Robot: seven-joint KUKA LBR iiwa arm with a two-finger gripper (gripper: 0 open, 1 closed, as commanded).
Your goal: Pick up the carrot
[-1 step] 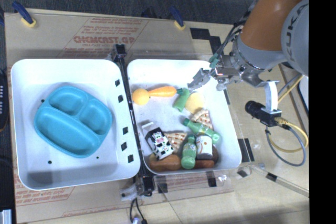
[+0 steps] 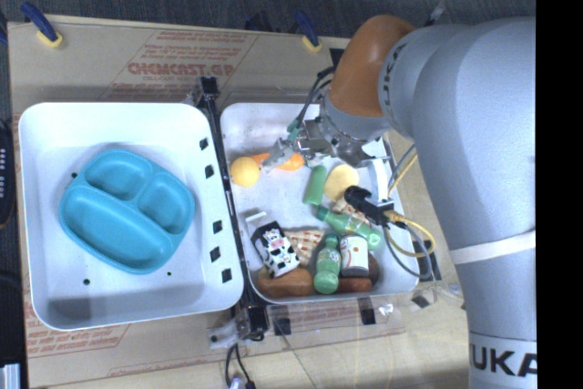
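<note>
The carrot is a small orange piece lying in the upper part of the right bin, just right of a yellow lemon. My gripper hangs directly over the carrot's right end, reaching down from the grey wrist with the orange band. Its tip is dark and cluttered with cables, and part of the carrot is hidden under it. I cannot make out whether the carrot is between the jaws.
A blue sectioned plate lies in the left bin. The right bin also holds a green bottle, a yellow fruit, a cow-patterned box, small bottles and a bread roll along its near wall.
</note>
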